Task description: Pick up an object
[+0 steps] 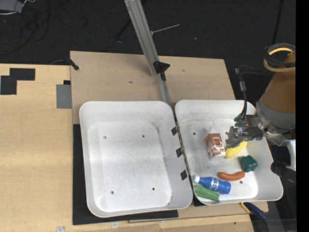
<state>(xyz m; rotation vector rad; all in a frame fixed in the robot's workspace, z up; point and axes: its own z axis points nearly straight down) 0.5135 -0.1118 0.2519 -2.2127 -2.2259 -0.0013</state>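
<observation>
Camera view: your pincer point(236, 138) over the yellow object point(235, 151) (half hidden, blurred), finger spread impossible to tell.

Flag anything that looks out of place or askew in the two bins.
Nothing looks spilled or damaged. The green cylinder and blue bottle lie on their sides, crowded against the right bin's near rim; the gripper sits over the yellow object.

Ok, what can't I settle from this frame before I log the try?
- Claw: too small and dark to read its fingers or a grasp.
- Yellow object: upper end hidden under the claw; contact unclear.
- Green object: partly covered by the blue bottle.
- Red-and-white box: label too small.
</observation>
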